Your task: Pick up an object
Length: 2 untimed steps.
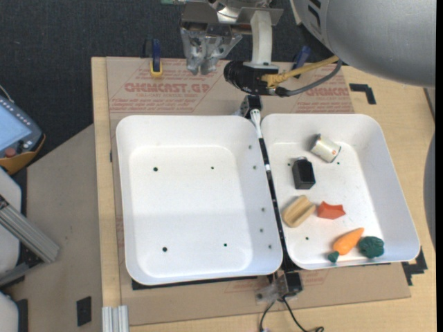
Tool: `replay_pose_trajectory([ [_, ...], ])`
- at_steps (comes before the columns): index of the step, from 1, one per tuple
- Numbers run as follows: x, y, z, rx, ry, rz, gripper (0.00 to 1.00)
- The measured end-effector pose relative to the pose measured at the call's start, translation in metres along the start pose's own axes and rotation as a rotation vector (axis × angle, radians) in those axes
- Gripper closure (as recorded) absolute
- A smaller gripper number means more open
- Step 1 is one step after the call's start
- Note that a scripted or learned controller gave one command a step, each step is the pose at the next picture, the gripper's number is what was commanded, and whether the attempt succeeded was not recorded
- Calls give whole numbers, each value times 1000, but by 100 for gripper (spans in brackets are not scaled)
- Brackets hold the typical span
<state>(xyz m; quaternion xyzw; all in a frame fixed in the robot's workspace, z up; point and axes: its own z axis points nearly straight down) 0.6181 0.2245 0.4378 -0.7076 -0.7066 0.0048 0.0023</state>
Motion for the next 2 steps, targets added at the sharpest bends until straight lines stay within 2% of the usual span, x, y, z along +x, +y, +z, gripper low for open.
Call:
replay_pose_trajectory([
  [1, -74, -78, 13, -2, 2, 5, 100],
  [2, -92, -114, 111, 3, 0, 2, 100],
])
